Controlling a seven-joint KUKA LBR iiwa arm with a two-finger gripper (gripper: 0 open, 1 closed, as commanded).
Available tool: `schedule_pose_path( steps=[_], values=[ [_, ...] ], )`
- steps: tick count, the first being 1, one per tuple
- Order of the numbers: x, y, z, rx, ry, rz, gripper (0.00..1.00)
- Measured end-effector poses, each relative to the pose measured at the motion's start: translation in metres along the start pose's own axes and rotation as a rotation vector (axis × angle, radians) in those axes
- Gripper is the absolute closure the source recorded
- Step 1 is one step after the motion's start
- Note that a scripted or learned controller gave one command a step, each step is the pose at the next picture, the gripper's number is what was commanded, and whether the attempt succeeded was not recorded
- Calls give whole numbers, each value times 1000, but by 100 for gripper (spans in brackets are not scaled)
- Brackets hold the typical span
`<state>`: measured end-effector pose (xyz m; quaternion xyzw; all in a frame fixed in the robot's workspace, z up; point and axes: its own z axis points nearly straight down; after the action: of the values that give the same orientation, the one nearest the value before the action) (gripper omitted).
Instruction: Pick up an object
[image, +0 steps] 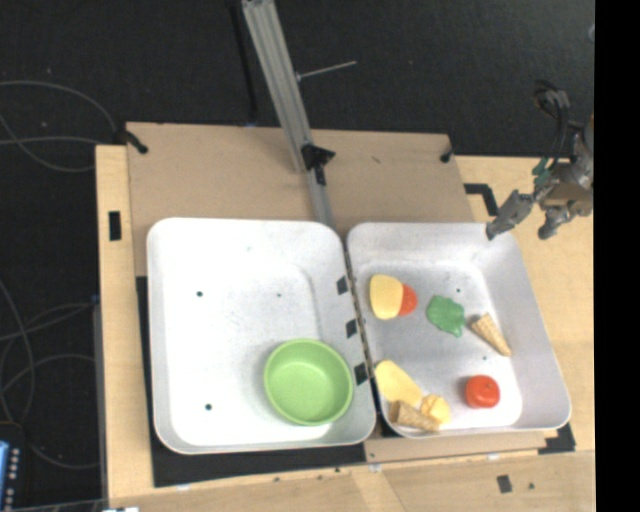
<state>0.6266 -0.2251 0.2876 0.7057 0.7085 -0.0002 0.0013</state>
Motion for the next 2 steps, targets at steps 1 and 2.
schedule_pose_path(
  steps=[1,2],
  values=[
    [-1,0,0,1,-2,0,0],
    [5,4,48,5,0,0,0]
  ],
)
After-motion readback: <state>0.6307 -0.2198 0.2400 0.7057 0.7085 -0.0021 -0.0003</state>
